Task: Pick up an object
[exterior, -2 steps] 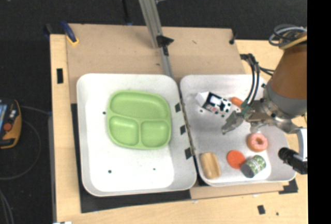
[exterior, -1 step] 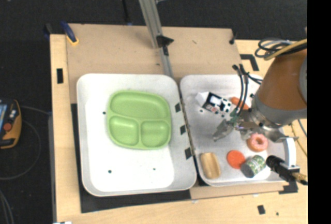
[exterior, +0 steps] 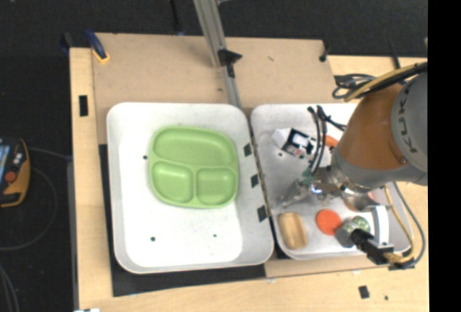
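Right bin (exterior: 268, 119): arm low over objects.

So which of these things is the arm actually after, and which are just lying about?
For the job, in the right bin under the arm:
- tan bread-like piece
- small orange-red object
- black-and-white item
- gripper

Just lying about:
- green divided plate in the left bin
- metal post

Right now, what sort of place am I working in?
Probably a robotics lab's bin-picking bench, not a kitchen: two shallow white bins side by side on a plywood bench, an aluminium mast behind them, and toy-like items such as a green divided plate.
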Available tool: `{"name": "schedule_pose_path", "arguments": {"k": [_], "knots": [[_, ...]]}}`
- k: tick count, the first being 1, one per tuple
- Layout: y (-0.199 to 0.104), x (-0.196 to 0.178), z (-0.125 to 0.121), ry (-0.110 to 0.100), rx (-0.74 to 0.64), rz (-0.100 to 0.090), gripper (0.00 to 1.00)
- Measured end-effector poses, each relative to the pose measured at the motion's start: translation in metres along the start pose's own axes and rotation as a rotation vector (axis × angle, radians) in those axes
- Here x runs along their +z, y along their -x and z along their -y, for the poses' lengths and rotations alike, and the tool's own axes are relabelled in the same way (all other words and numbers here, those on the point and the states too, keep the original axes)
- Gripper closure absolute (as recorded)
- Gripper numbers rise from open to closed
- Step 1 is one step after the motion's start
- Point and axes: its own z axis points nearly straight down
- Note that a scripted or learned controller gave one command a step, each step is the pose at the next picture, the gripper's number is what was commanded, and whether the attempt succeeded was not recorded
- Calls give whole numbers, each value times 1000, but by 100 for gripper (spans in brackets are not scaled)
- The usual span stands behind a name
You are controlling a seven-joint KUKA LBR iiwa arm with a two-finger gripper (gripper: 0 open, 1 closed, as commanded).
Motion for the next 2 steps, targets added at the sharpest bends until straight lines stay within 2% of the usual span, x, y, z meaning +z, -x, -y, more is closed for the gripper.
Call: {"name": "schedule_pose_path", "arguments": {"k": [1,2], "knots": [[2,-14,-2,8,6,1,100],[13,-68,0,11,3,3,100]]}}
